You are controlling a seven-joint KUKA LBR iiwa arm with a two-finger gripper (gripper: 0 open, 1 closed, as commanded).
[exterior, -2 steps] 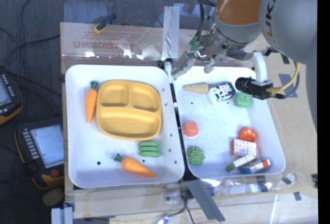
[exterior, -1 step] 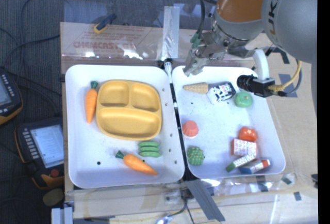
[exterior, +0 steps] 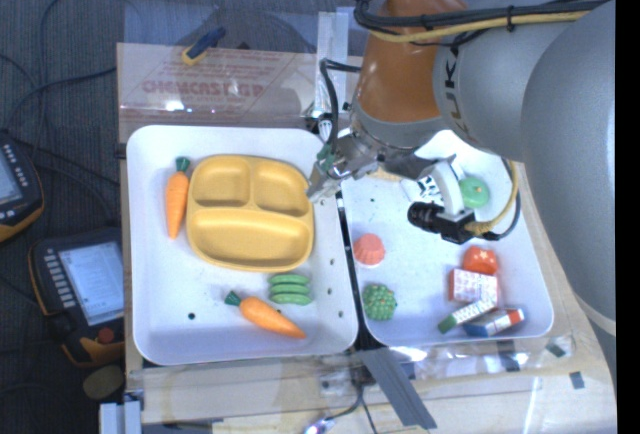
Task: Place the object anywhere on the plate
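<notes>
One yellow plate (exterior: 250, 209), split into three compartments, sits in the left bin (exterior: 150, 322) toward its upper middle. Two carrots lie in that same bin: one carrot (exterior: 176, 200) stands lengthwise just beside the plate's left edge, and the other carrot (exterior: 265, 314) lies slanted below the plate, near the bin's front wall. One green ridged piece (exterior: 290, 288) rests just below the plate's lower right corner, next to that second carrot.

One gripper (exterior: 326, 172) hangs over the divide between the two bins, just off the plate's upper right corner; whether it grips anything or stands loose cannot be told from this angle.

Six things lie in the right bin (exterior: 535, 307): one pink round piece (exterior: 369, 249), one green knobbly piece (exterior: 379, 301), one green ball (exterior: 472, 191), one red tomato-like piece (exterior: 480, 260), one red and white box (exterior: 470, 287), and one marker (exterior: 494, 323).
</notes>
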